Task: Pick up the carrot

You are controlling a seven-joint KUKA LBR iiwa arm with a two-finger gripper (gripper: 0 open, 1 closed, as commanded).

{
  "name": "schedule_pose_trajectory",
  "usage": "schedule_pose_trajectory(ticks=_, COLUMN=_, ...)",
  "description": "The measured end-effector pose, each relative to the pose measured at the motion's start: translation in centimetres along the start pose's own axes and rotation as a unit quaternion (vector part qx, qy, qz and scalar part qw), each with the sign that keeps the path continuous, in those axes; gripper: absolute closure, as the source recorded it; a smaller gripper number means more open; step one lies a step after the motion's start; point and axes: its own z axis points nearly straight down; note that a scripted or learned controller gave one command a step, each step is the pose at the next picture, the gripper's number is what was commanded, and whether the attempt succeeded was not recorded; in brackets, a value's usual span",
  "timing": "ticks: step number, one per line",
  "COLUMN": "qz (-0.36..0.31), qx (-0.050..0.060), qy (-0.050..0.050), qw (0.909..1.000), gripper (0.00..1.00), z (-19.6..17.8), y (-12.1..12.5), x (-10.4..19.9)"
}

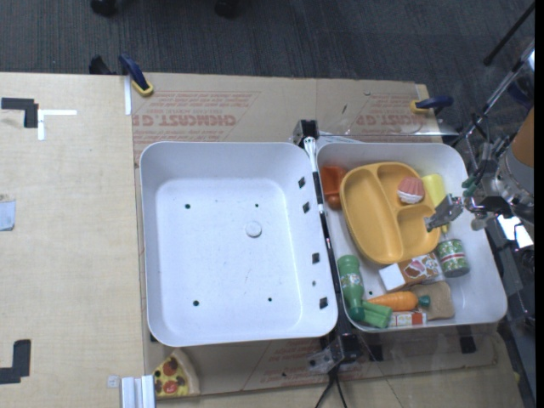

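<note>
The gripper [450,211] hangs over the right edge of the yellow divided plate [382,219], reaching in from the right, and it's carrying nothing; whether it's spread or pinched I can't tell from where I'm standing. Just under it sits a small green-labelled can [454,257], and on the plate itself a little red-and-white toy [410,190]. Now look toward the near wall of the right bin [484,300]: there's the carrot [393,300], orange, lying on its side, packed in with a green bottle [350,279] at its left, a white block [392,276] just above, and a flat brown piece [439,304] at its right tip. The left bin [170,313] beside it holds 1 small disc [253,229]. So this looks like the approach step, nothing grabbed yet. Next I'd expect the arm to swing toward the near wall and drop squarely across the carrot, and it's a tight spot.
</note>
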Motion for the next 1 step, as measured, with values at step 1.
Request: schedule_pose_trajectory(ticks=1, qz=0.001, qx=0.0, qy=0.0, qw=1.0, gripper=0.0, z=6.69, y=-4.58, x=9.22)
